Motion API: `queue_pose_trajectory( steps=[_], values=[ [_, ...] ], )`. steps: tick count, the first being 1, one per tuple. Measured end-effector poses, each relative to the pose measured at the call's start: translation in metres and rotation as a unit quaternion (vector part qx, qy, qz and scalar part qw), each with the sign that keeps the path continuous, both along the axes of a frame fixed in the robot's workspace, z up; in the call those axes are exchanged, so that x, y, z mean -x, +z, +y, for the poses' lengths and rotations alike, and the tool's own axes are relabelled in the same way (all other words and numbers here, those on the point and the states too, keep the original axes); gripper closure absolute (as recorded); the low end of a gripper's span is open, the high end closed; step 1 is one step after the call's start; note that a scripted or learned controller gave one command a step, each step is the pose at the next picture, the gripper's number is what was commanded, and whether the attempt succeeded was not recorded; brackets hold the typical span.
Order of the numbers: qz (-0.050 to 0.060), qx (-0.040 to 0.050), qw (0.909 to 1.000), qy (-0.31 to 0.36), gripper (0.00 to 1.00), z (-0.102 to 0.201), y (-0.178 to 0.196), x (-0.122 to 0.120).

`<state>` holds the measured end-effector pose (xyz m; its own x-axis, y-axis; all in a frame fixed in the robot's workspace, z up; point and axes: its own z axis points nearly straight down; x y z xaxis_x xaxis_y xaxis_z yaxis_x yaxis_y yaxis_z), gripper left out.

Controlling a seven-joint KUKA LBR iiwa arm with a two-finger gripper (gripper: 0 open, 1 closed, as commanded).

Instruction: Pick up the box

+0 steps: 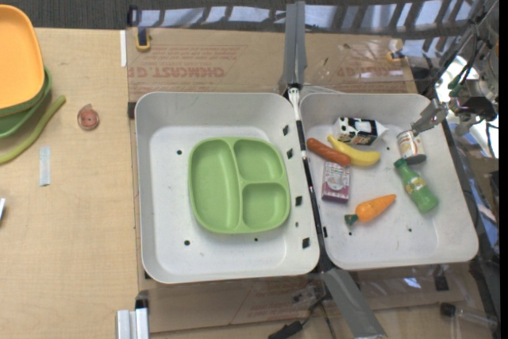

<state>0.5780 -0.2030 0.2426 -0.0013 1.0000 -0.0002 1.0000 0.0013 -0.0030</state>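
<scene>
Two shallow white bins sit side by side on the cardboard-covered bench. The left bin (159, 171) holds a light green plastic divided plate (238, 185) with three compartments, lying flat near the bin's middle. The right bin (444, 242) carries the loose items. The small pink-and-white cardboard box (336, 182) lies flat in the left half of this bin, just right of the wall shared with the left bin and apart from the gripper. Just far of the box, a red-orange toy sausage (328, 152) lies at a slant, and a yellow toy banana (355, 153) rests against its right end. Beyond the banana stands a small black-and-white cow-patterned toy (357, 129). Near and right of the box lies an orange toy carrot with a green top (370, 209), well clear of the box's edge. Further right, a green plastic bottle (417, 188) lies tilted, its cap pointing toward a small labelled tin can (408, 144) that stands at the bin's far right. The gripper (425, 121) reaches in from the right edge — a slim metallic tip hanging just above and beside the can; whether its jaws are spread or pressed together cannot be told at this scale. On the wooden table to the left, stacked orange and green plates (17, 71) sit at the far left edge.
</scene>
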Motion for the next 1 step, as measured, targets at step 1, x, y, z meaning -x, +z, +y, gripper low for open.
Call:
queue_pose_trajectory(
  steps=[1],
  values=[
    [0.0,0.0003,0.9992,-0.041,0.0,0.1047,-0.1042,-0.0111]
  ],
)
